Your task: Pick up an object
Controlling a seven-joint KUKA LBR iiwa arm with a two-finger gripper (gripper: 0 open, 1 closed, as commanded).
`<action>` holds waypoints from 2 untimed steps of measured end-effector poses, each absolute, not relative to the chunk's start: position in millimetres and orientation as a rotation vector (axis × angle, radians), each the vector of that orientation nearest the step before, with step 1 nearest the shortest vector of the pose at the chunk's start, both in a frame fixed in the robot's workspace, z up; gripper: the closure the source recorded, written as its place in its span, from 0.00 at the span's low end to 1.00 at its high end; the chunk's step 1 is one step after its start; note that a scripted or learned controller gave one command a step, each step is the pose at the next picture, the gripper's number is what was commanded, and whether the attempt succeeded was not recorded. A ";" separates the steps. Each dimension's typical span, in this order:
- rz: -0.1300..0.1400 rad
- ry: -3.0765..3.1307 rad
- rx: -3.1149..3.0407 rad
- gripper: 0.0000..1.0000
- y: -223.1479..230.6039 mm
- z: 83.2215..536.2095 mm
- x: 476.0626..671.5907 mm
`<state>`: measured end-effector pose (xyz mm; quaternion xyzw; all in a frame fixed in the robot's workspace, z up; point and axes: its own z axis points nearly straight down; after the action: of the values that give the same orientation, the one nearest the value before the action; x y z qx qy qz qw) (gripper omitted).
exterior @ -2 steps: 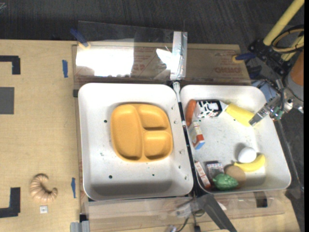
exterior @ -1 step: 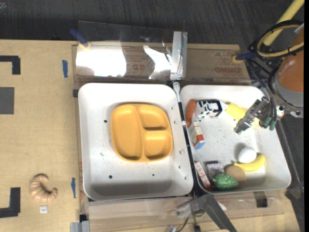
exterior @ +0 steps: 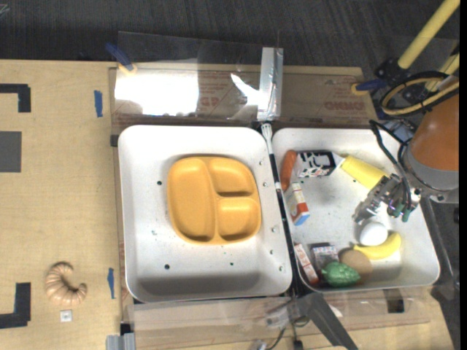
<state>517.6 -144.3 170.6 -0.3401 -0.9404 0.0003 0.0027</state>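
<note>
Two white bins are seen side by side on the bench. The left bin (exterior: 139, 195) is the bigger thing to look at, and a yellow tray (exterior: 214, 197) with three parts is laid flat in its middle. The right bin (exterior: 419, 265) is packed with small things, and the arm (exterior: 438, 148) is reached into it from the right.

In the right bin, a yellow block (exterior: 363, 170) is seen near the top, with a black and white box (exterior: 315, 163) to its left and a red tube (exterior: 289, 165) beside that. A small carton (exterior: 297, 204) is laid near the left wall. Along the bottom, a yellow banana (exterior: 385, 248), a white ball (exterior: 373, 232), a brown potato (exterior: 355, 259), a green toy (exterior: 340, 273) and a red packet (exterior: 306, 263) are crowded together.

The gripper (exterior: 372, 208) is held low, just above the white ball. Nothing is seen between its fingers (exterior: 363, 211). How wide they are spread cannot be told, because the tips are small and blurred.

The step in hand is judged to be the reach down, with no object picked yet. The white ball is judged to be the nearest thing to take. For the next move, the fingers should be set on both sides of the ball, then closed and lifted. The ball is round and could be pushed away, and the banana is touching it, so care is needed

Outside the bins, a curled shell toy (exterior: 66, 283) is left on the bench at the far left
</note>
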 end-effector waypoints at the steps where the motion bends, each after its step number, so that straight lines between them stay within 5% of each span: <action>1: -0.006 -2.820 -1.410 1.00 -126.0 89.3 619.1; 2: -0.001 -2.694 -1.616 1.00 -95.4 108.8 639.0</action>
<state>639.0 -95.4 108.8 -0.5145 -0.8575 -0.0004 -0.0001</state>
